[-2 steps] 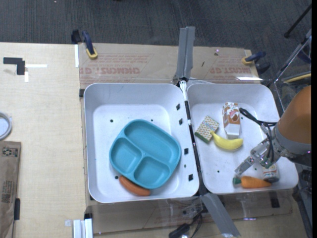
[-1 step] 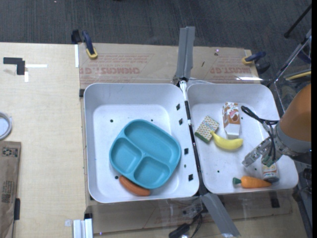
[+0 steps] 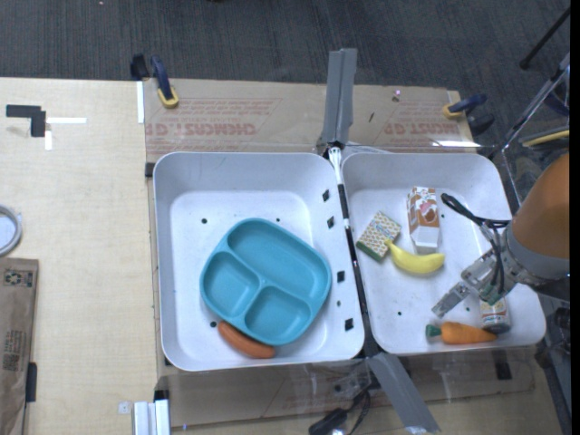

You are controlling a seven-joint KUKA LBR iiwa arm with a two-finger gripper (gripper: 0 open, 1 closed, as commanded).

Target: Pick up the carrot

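Note:
The carrot (image 3: 466,333), orange with a small green top at its left end, lies flat near the front edge of the right bin (image 3: 390,332). My gripper (image 3: 455,297) hangs just above and slightly behind it, reaching in from the right. Nothing is visibly held in it. The carrot rests on the bin floor, with a small gap between it and the gripper's tip.
A small can (image 3: 495,314) stands right beside the carrot, under the wrist. A banana (image 3: 417,261), a sponge (image 3: 378,236) and a carton (image 3: 423,217) lie further back. The left bin (image 3: 172,243) holds a blue divided plate (image 3: 265,281) and an orange sausage (image 3: 246,341).

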